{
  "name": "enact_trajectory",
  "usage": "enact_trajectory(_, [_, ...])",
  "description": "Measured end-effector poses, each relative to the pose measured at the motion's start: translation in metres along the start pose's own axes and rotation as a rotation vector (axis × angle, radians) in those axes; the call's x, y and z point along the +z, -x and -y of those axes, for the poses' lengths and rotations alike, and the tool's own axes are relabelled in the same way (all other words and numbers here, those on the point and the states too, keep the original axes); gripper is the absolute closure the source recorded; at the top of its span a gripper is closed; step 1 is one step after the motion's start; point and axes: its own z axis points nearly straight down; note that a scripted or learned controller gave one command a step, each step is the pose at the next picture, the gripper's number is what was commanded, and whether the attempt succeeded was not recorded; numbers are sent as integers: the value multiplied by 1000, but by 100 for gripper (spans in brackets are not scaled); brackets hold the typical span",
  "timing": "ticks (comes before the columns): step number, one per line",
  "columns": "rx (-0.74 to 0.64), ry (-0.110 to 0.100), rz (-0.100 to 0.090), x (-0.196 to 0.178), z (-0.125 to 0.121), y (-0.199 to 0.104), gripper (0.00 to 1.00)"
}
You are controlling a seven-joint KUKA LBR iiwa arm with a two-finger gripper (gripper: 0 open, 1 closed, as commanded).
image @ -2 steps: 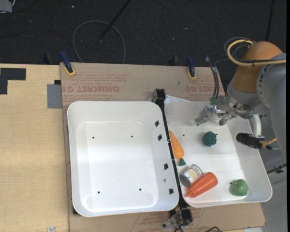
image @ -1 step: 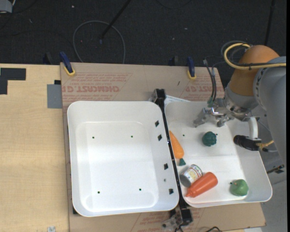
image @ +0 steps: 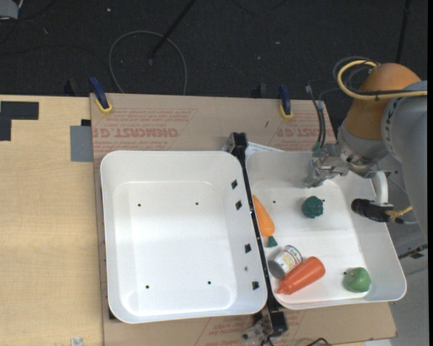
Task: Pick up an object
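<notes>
The right bin (image: 375,254) holds several objects. A dark teal lump (image: 313,207) lies near its middle. An orange carrot-like piece (image: 263,218) rests against the divider, with a small metal can (image: 285,259) and a red-orange pepper-like piece (image: 302,274) below it. A green apple-like ball (image: 356,280) sits at the front right corner. My gripper (image: 322,176) hangs over the bin's back part, just above and slightly right of the teal lump, with nothing seen in it.
The left bin (image: 115,193) stands beside the right one, parted by a black divider (image: 247,215). A black part (image: 372,209) sticks out over the right bin's right rim. Clamps (image: 101,99) hold the cardboard at the back.
</notes>
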Motion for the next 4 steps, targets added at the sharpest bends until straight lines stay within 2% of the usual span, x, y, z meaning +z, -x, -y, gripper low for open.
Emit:
enact_trajectory(2, [2, 4, 1, -101, 5, 11, 100])
enact_trajectory(3, [2, 4, 0, -147, 0, 6, 100])
enact_trajectory(4, [0, 1, -1, -153, 4, -41, 100])
